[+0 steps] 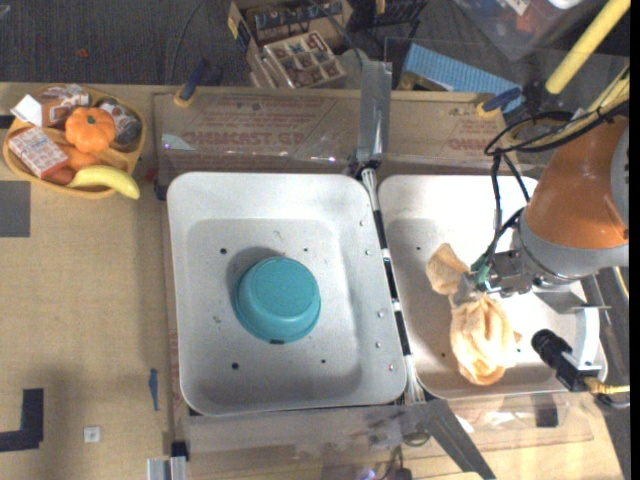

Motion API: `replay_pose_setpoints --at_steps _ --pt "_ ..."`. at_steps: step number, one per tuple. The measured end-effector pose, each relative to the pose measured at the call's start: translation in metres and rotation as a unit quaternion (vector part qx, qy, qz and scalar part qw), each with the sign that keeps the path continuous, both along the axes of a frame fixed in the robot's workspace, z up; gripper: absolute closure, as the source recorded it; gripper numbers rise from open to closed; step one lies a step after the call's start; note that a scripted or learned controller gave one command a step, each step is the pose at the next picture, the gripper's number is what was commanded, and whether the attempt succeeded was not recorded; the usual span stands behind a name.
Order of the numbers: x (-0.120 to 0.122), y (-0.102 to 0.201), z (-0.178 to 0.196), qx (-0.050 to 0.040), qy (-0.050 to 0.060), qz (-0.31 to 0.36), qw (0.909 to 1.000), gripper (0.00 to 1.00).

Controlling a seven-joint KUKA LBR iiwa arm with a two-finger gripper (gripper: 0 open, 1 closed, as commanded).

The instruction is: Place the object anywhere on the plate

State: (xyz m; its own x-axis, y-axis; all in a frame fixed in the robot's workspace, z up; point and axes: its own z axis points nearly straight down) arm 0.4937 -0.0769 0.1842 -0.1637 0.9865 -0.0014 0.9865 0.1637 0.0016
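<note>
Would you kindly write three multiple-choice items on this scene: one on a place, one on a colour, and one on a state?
1. Where does the plate sit?
A. In the left bin
B. In the right bin
C. On the bench beside the bins

2. What colour is the plate?
A. Red
B. Teal
C. Black

3. How does the cloth lie?
A. Folded flat on the plate
B. Crumpled in the right bin by the tool
C. Hanging over the wall between the bins

Answers:
1. A, since the plate rests near the middle of the left bin.
2. B, since its whole surface shows blue-green against the white bin.
3. B, since the tan cloth lies bunched on the floor of the right bin, with the tool at its upper part.
</note>
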Motion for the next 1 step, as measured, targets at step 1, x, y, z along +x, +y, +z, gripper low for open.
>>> replay_pose_setpoints --at_steps 1 --pt "0.0007 -0.0003 0.0401 -0.0001 0.000 0.000 1.0000 1.00"
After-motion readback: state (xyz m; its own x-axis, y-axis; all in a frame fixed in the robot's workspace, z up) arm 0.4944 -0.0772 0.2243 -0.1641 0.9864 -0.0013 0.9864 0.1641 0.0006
